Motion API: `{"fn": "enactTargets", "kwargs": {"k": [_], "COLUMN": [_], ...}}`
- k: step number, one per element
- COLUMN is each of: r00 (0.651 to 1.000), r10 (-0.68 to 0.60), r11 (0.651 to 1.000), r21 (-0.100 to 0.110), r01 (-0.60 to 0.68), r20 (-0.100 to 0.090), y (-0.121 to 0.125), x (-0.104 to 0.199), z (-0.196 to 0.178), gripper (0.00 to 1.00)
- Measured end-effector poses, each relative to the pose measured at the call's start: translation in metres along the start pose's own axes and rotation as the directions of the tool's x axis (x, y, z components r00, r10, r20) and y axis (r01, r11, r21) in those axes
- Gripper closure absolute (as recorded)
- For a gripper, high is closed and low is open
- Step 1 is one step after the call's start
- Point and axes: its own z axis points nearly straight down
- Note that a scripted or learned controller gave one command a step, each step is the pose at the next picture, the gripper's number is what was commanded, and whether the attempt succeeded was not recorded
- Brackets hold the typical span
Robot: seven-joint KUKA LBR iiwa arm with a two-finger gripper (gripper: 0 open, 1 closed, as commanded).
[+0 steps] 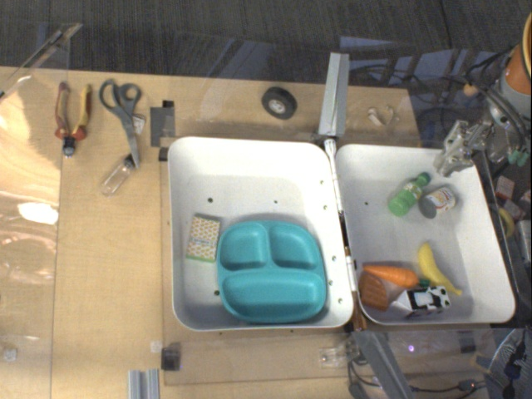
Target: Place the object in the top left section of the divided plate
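A teal divided plate (271, 270) lies in the left bin (191, 165), with two small sections at its top and one large section below. In the right bin (374, 173) lie a green bottle (408, 195), a small grey can (437, 200), a banana (434, 268), a carrot (391, 274), a brown item (375, 292) and a black-and-white toy (426, 299). My gripper (455, 152) hovers above the right bin's far right corner, up and right of the green bottle, with nothing visible between its fingers.
A patterned sponge (203, 238) lies left of the plate in the left bin. On the bench behind the bins are scissors (125, 115), red-handled pliers (70, 115), a roll of tape (279, 102) and a metal divider bar (335, 94).
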Motion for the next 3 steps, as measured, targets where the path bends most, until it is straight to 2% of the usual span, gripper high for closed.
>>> {"fn": "enactTargets", "kwargs": {"k": [1, 2, 3], "r00": [0.986, 0.978, 0.971], "r10": [-0.165, -0.209, -0.24], "r11": [0.986, 0.978, 0.971], "r21": [0.0, -0.002, -0.001], "r01": [0.165, 0.209, 0.24], "r20": [0.005, -0.002, 0.0], "y": [0.001, 0.004, 0.005], "x": [-0.001, -0.023, -0.024], "z": [-0.127, -0.018, -0.021], "gripper": [1.0, 1.0, 1.0]}}
